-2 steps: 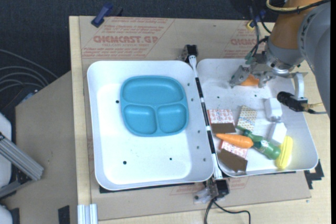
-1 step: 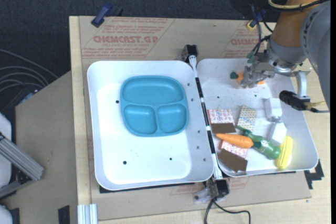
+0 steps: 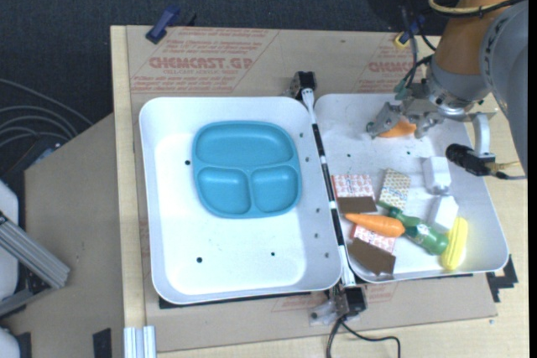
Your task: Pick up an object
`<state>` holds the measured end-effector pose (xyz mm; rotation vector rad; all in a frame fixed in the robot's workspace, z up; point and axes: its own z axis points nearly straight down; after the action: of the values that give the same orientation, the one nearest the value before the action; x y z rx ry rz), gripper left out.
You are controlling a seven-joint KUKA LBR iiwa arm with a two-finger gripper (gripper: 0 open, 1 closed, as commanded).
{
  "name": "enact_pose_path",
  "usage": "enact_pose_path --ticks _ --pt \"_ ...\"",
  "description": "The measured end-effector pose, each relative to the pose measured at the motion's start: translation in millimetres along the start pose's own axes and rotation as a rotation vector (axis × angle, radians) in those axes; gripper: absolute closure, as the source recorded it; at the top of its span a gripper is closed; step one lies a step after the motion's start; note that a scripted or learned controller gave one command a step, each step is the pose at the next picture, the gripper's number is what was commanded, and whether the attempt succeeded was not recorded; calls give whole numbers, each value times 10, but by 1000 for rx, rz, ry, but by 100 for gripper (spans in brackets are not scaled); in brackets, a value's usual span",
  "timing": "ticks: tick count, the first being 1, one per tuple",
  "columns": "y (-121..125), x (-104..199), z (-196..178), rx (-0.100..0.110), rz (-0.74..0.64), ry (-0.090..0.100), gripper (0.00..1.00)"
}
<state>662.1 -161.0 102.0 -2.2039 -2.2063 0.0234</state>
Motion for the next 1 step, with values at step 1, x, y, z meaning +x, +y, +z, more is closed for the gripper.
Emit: enact_pose_path --ticks 1 --pt "33 -425 186 -11 -1 8 0"
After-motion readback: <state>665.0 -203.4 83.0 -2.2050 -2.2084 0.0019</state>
